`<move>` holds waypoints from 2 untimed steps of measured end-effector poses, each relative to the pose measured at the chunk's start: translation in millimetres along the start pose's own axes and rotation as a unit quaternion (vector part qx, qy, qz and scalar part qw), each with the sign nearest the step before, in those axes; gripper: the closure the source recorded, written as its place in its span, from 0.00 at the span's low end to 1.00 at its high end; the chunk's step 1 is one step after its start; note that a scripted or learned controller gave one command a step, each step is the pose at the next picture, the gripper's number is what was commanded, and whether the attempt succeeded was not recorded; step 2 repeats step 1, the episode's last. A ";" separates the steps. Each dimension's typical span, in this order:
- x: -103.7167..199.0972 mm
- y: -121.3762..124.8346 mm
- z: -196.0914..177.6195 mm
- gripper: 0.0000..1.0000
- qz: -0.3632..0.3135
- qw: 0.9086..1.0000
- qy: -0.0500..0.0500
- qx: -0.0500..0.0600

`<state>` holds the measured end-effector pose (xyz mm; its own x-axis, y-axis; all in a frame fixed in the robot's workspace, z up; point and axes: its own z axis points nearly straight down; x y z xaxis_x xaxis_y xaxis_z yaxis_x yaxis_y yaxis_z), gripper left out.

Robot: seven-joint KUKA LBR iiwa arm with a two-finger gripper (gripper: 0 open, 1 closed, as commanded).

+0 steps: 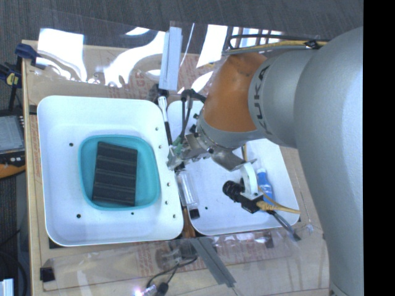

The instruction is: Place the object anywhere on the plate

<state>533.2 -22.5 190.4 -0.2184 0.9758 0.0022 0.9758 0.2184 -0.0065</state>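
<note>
Camera view: we see the dark ribbed block (115, 173) lying flat on the teal plate (148, 165) in the left bin (55, 122), long axis near-vertical in frame. Gripper (185, 150) sits just right of it, over the bins' seam; open/closed we can't tell.

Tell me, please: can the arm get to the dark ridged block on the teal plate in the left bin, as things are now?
Probably yes. The dark ridged block lies flat in the middle of the teal plate in the left bin, uncovered from above. The arm hangs over the right bin, next to the wall between the bins.
</note>
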 end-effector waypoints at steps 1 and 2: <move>-0.2 -0.1 0.0 0.00 0.000 1.000 0.000 0.000; -0.2 -0.1 0.0 0.00 0.000 1.000 0.000 0.000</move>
